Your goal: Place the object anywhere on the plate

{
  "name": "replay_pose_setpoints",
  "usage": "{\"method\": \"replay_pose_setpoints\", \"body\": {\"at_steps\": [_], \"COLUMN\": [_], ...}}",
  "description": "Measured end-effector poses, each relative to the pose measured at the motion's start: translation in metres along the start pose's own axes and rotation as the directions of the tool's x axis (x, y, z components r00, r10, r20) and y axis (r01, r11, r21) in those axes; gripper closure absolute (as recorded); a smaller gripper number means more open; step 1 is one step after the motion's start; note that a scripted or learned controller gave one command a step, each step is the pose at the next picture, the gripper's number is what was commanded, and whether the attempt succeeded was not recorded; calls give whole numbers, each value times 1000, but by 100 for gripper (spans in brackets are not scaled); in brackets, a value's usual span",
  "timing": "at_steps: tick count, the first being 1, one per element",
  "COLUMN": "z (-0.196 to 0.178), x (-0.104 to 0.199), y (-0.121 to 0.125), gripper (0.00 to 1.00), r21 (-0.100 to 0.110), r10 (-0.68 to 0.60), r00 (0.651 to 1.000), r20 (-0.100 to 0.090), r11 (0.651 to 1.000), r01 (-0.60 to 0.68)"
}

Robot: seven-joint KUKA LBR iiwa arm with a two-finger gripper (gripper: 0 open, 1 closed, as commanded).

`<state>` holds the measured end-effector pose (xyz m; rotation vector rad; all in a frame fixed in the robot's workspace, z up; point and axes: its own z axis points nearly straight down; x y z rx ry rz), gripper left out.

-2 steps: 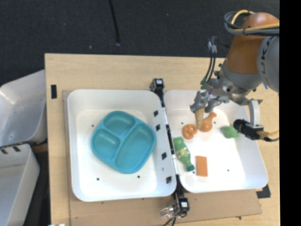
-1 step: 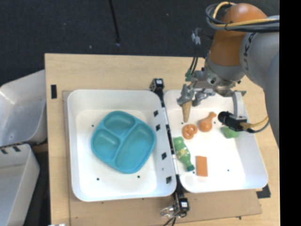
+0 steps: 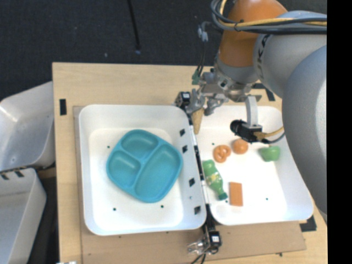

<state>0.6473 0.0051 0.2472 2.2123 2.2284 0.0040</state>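
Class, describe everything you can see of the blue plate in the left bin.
The blue plate is a turquoise, smooth, plastic-looking dish with rounded corners, split by raised ridges into three compartments: two smaller ones toward the upper left and a larger one toward the lower right. It lies flat, turned at an angle, near the middle of the left bin. Nothing rests on it and only the bin floor touches it.

No legible text, label, brand, number or sign is showing anywhere in the camera view. The green bottle [image 3: 214, 179], lying below the gripper [image 3: 197, 113] in the right bin [image 3: 286, 202], is carrying a pale patch too small to read. The blue plate [image 3: 144, 165], lying lower left of the gripper, is showing no markings.
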Motion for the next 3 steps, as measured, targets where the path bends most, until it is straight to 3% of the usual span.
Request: {"method": "replay_pose_setpoints", "body": {"at_steps": [1,2,3], "z": [8,14,14], "x": [61,83,81], "y": [12,19,18], "gripper": [100,100,0], "r21": [1,0,1], "r10": [0,5,5], "r00": [1000,1000,1000], "r20": [1,3,4], "r11": [1000,1000,1000], "r01": [0,-5,-5]}}
